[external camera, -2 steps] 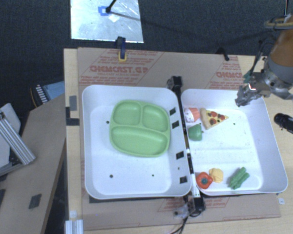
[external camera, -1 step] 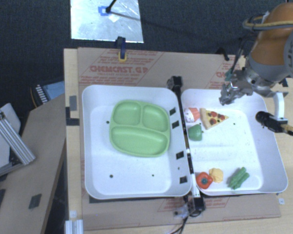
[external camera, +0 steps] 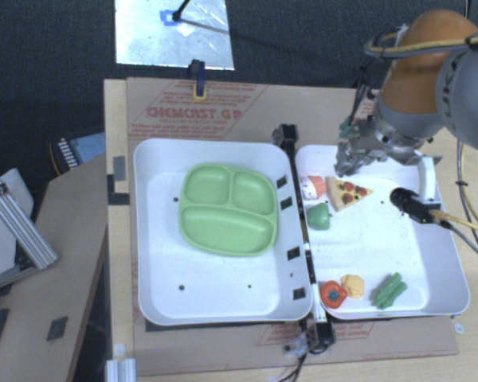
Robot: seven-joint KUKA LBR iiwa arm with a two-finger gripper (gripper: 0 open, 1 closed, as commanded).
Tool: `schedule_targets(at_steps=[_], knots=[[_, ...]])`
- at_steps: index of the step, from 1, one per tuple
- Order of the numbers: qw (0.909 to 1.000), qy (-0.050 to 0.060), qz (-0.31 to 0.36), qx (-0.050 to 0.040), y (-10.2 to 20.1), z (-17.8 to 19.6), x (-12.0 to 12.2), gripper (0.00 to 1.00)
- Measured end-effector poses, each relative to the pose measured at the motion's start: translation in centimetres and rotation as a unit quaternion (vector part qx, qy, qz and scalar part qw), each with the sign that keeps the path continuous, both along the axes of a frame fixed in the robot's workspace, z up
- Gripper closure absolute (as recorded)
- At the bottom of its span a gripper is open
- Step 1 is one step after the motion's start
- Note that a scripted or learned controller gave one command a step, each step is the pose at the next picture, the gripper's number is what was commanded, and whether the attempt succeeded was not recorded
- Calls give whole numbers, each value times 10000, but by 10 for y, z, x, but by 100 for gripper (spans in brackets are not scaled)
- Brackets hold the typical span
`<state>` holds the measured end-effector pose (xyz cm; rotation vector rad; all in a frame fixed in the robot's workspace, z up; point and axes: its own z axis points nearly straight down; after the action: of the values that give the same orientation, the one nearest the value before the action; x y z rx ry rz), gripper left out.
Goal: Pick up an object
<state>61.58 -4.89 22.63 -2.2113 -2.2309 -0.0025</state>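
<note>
My gripper (external camera: 344,165) hangs over the far left part of the right bin (external camera: 438,249), just above a pizza slice toy (external camera: 349,193). Left of the slice lies a small white and red toy (external camera: 311,186), and a green pepper-like piece (external camera: 319,216) sits below it. Along the bin's near edge rest a red tomato toy (external camera: 333,294), a yellow piece (external camera: 352,284) and a green bean pod (external camera: 388,290). Nothing shows between the gripper and the slice.
The left bin (external camera: 155,285) holds a green divided plate (external camera: 227,209). A black divider rail (external camera: 296,213) runs between the two bins. The arm's orange band (external camera: 422,62) looms over the right bin's far corner.
</note>
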Motion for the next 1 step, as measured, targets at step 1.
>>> schedule_targets(at_steps=[1], knots=[[10000,-2,7,5,55,7,-11,100]])
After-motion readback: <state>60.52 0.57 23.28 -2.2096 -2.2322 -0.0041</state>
